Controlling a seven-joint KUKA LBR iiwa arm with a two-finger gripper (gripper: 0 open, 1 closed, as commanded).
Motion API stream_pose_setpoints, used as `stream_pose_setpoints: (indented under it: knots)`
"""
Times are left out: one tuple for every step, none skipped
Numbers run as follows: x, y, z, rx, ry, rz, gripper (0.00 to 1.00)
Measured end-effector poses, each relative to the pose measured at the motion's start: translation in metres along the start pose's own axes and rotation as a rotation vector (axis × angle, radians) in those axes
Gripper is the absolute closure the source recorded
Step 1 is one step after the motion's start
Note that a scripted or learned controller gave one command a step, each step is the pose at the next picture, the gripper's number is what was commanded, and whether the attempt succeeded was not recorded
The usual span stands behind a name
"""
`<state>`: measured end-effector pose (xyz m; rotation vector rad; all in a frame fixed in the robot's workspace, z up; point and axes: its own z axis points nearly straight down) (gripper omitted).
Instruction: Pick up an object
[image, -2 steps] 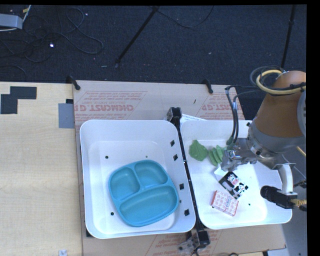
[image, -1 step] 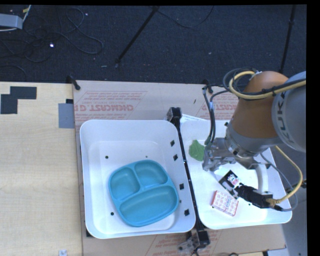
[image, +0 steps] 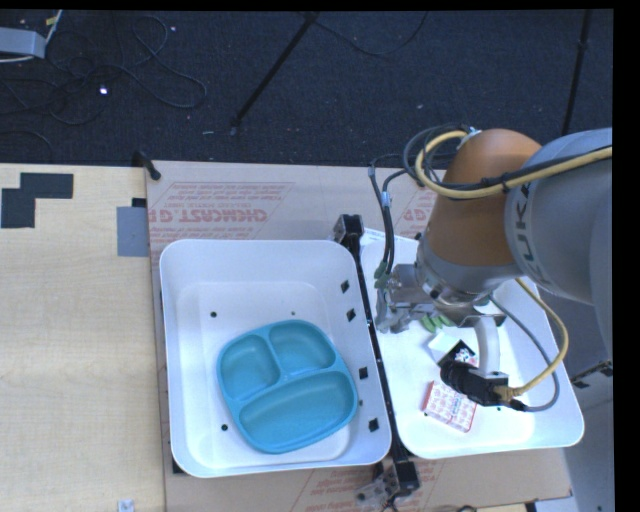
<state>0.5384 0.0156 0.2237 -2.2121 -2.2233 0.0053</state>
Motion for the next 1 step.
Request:
stream_pose_setpoints:
  knots:
    - [0.0574, 0.0072, -0.0076, 0.000, 0.000, -0.001, 1.00]
